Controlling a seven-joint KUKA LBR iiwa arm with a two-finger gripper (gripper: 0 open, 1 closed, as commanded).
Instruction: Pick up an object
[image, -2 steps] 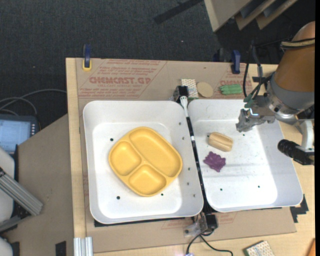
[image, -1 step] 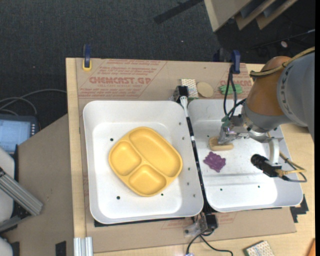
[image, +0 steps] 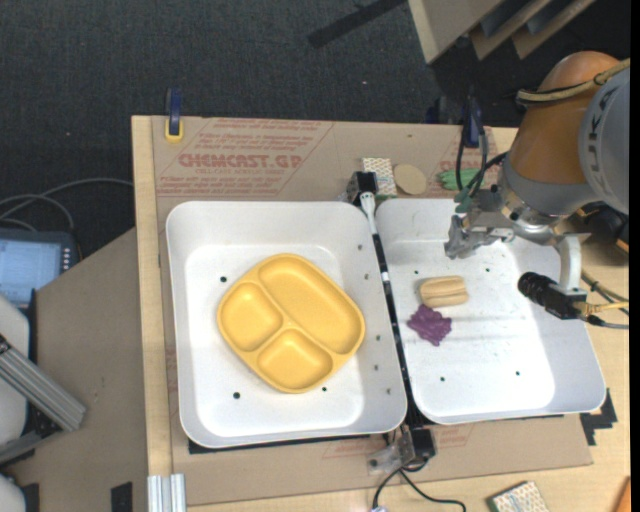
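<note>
Camera view. Two white bins sit side by side on the bench. The left bin (image: 190, 330) holds a yellow divided tray (image: 290, 322), lying flat near its centre. The right bin (image: 560, 385) holds two loose items: a tan roll (image: 443, 291), lying on its side, and a purple lump (image: 430, 324) just beside it, toward the near edge. The two look close enough to touch or nearly so; contact cannot be confirmed.

The arm (image: 560, 130) reaches in from the right, over the far part of the right bin. The gripper (image: 466, 238) hangs near the bin's far wall, short of the roll and apart from it. Nothing is seen between its fingers. Whether they are spread or pressed together cannot be told at this size and angle.

Assessment: the pick is not yet made; the step in hand is the approach. The roll is the nearest candidate and the better one, being firm-looking and raised off the floor. The lump looks low and soft, and would likely offer a poor grip.

Recommendation: bring the gripper directly above the roll's middle before descending. Set the fingers across its short axis, since the long axis may exceed their span. Keep the near finger clear of the lump, or both items may be nudged. Descend close to the bin floor, close squarely, then lift straight up. A glancing contact would probably roll the item away
</note>
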